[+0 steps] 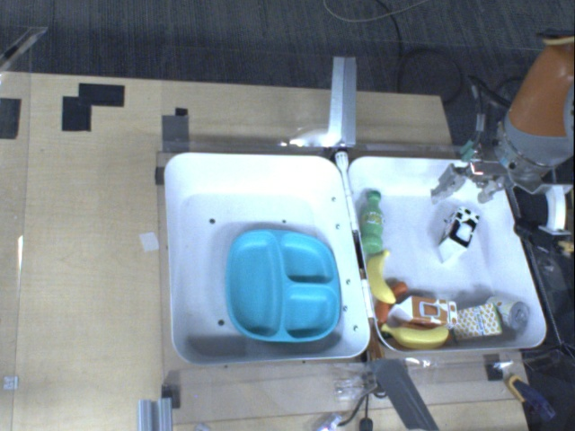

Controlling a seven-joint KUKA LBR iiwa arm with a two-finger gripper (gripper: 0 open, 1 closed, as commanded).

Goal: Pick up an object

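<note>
Objects crowd the right bin's [503,241] 6 o'clock wall, a banana [382,281] and green bottle [371,215] hug its 9 o'clock edge, leaving open floor around the black-and-white carton [460,232] below the spread-fingered, empty gripper [471,180].

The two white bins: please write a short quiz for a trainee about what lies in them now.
1. True or false: the blue divided plate lies in the left bin.
2. Which thing lies along the divider in the right bin? A) green bottle B) red cup C) spoon
3. Fill in: the pincer hangs above the ____ bin, with the small black and white object below it.

Key: 1 true; 2 A; 3 right.
</note>
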